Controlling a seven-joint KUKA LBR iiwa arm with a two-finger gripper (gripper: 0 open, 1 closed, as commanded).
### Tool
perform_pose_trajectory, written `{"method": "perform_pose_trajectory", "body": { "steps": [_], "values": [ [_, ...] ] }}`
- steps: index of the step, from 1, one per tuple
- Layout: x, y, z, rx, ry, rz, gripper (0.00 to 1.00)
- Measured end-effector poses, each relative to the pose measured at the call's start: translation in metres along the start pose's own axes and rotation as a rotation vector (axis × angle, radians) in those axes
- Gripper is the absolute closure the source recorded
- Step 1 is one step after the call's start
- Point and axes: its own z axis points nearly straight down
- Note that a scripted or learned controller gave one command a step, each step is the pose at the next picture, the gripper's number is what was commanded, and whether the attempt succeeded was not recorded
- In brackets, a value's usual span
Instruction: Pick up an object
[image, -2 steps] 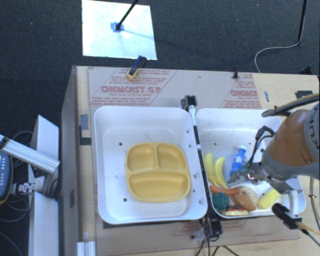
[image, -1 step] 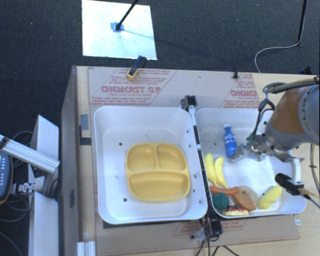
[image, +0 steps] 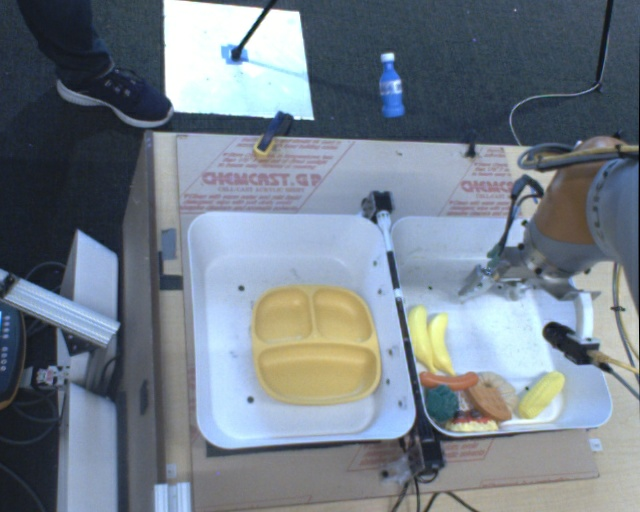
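Note:
Toy food lies along the front of the right bin (image: 500, 240). Two yellow bananas (image: 431, 339) rest by its left wall. In front of them are a red sausage (image: 450, 380), a green piece (image: 441, 402), a brown round piece (image: 489, 397) and a yellow lemon-like piece (image: 541, 394). My gripper (image: 490, 278) hangs over the back middle of the right bin, above bare floor and apart from the food. I see nothing held in it.
A yellow divided plate (image: 316, 343) fills the middle of the left bin (image: 220, 250). A black clamp (image: 382, 212) sits on the divider between the bins. The grey arm with its orange band (image: 570, 205) comes in over the right bin's right side.

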Motion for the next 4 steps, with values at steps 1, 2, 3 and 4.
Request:
{"method": "perform_pose_trajectory", "body": {
  "steps": [1,2,3,4],
  "values": [
    [-0.039,-0.118,-0.008,0.0,-0.001,0.002,0.0],
    [-0.033,-0.027,0.0,-0.002,0.0,-0.002,0.0],
    [-0.035,0.061,0.002,0.014,0.003,-0.003,0.0],
    [-0.035,0.062,-0.009,0.012,0.001,-0.009,1.0]
  ]
}}
